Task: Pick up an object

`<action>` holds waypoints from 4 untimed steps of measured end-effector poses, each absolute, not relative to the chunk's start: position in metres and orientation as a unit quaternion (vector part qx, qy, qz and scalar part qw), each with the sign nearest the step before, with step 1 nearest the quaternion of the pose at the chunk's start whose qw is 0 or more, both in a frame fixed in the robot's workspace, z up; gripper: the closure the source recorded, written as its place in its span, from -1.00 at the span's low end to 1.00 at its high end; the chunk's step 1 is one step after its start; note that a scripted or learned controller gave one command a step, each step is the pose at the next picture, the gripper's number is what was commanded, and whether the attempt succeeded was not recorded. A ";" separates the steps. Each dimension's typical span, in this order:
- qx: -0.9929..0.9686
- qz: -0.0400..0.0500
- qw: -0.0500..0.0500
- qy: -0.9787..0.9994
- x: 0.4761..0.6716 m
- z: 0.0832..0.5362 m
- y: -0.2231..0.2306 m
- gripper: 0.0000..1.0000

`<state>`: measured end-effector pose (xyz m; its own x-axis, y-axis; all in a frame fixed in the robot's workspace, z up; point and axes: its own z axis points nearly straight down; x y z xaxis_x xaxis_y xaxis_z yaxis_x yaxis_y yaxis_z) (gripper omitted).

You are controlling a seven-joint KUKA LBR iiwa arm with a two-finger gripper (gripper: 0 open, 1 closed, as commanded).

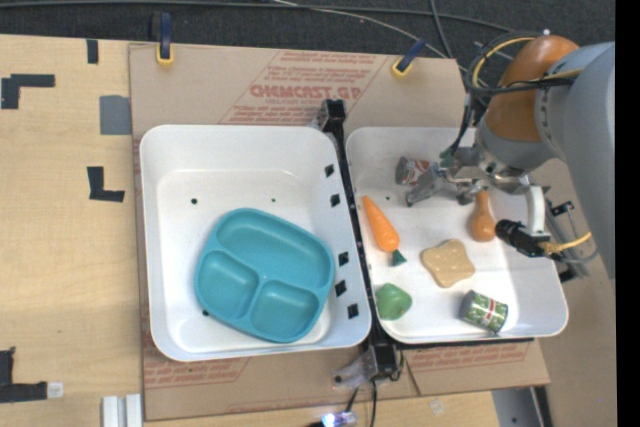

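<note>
Low in the far half of the right bin [400,141] sits the gripper [418,183], carried in from the right by the arm [590,145], which bends down over the bin's far right corner. That reach suits the task: all the loose pieces lie in this bin, so the gripper is placed among them rather than over the left bin [180,165], which bears just a blue plate [264,273], well apart from the gripper across the divider.

Whether the gripper is released or clenched cannot be told from this slant; its grey metal tip blurs against the white floor, and nothing can be seen gripped in it.

No piece looks claimed yet, so the task's thing is a matter of judgement. The carrot [380,223] lies nearest ahead of the tip, just beside it toward the divider and a little nearer the camera, slanted with its stem end pointing away from the gripper. A brown piece [483,215] stands behind the tip, close under the wrist, probably too tucked in to be the target. The cracker [447,262] lies flat, near the gripper on the camera side. The can [485,311] and a green lump [392,300] rest against the bin's near wall, well apart from the gripper.

The carrot seems the likeliest pick: it is closest and free on both long sides. The gripper appears not yet centred over it, so a short shift toward the divider would be needed first.
</note>
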<state>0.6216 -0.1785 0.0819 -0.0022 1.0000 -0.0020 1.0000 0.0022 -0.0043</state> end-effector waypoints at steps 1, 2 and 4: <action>-0.706 0.002 0.000 -0.708 0.623 0.093 -0.179 1.00; -0.707 0.000 0.001 -0.708 0.615 0.140 -0.175 1.00; -0.706 0.000 -0.001 -0.708 0.620 0.244 -0.183 1.00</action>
